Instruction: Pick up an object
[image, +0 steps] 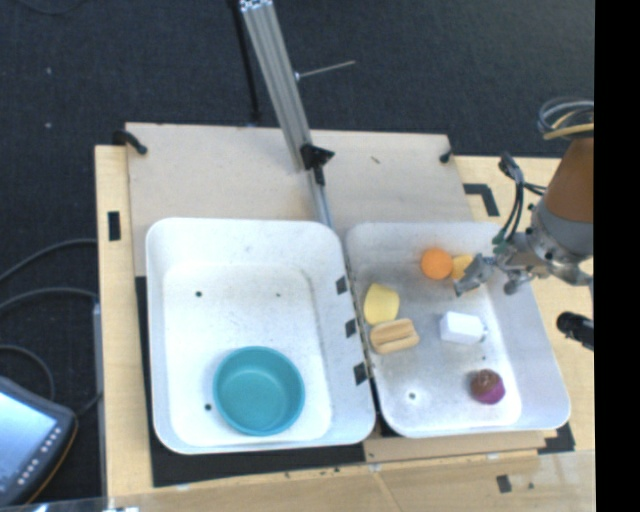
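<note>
camera view: tan block (394, 335) long axis left-right, slightly tilted

A round teal plastic bowl (258, 389) is seen in the left shallow white bin (180, 250), whose floor is speckled with small dark flecks. In the right shallow white bin (535, 380), equally flecked, an orange ball (436, 264) is found toward 12 o'clock, with a small yellow piece (461, 265) just at its 3 o'clock side. A pale yellow rounded object (381, 302) and a tan bread-like roll (393, 335) are shown at 9 o'clock, a white block (462, 327) near the centre, and a dark purple-red round fruit (487, 386) toward 5 o'clock. The light tan worktop (220, 170) is edged with black marks. The arm's hand (492, 274) is grey, below an orange band (573, 182).
</note>
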